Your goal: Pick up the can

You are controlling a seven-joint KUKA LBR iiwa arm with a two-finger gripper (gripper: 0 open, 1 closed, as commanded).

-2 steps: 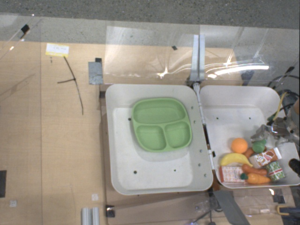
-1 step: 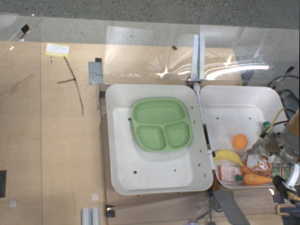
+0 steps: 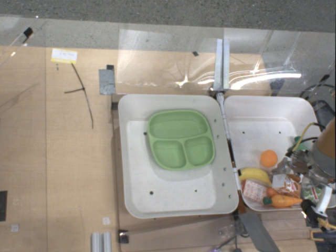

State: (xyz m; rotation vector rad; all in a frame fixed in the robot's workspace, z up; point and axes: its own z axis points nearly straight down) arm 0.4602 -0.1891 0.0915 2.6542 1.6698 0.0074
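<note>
The pincer [image 3: 292, 164] hangs low over the right bin [image 3: 252, 112], just right of the orange [image 3: 269, 158]. Whether it grips anything, I cannot tell. The can [image 3: 290, 183] lies just right of the banana [image 3: 254, 174].

Bright, even light from overhead. White glare streaks the clear sheet [image 3: 252, 80] behind the bins [image 3: 131, 193]. Shadows are soft; detail is slightly grainy.

The arm [image 3: 326, 156] reaches in from the right edge, its wrist low over the right side

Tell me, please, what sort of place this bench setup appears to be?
Probably a robot pick-and-place test bench: two shallow white bins, a green three-compartment plastic tray in the left one, toy food like a small orange ball in the right.
</note>
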